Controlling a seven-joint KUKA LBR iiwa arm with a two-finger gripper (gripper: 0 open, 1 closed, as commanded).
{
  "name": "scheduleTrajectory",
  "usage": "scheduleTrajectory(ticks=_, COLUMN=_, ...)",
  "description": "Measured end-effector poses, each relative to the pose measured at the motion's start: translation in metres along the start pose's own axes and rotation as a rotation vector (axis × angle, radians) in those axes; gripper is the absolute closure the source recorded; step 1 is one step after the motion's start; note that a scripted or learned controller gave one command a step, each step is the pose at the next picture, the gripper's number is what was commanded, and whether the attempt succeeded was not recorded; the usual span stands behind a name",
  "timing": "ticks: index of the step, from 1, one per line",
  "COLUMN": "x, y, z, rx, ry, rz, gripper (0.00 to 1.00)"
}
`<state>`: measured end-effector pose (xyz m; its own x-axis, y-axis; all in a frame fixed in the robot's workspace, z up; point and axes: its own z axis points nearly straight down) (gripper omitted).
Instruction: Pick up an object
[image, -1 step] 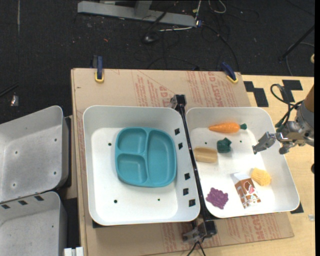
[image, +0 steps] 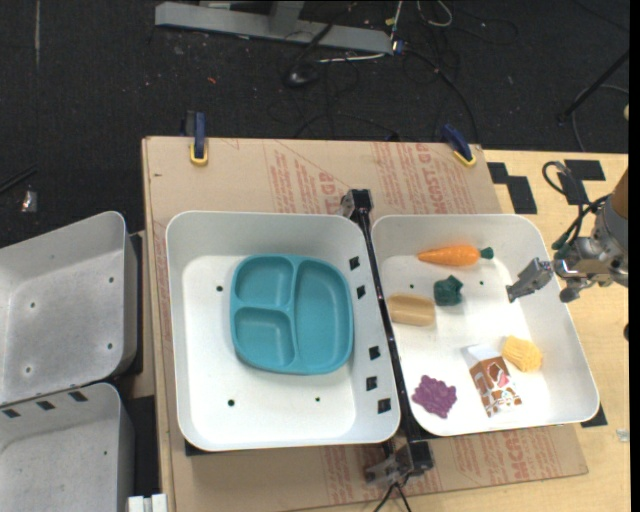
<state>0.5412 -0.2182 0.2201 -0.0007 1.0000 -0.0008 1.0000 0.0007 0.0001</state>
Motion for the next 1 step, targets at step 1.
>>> scheduleTrajectory(ticks=1, x=-0.0017, y=-0.0008, z=0.0432, rx=0.004, ry=0.001, rz=0.002, gripper=0.00)
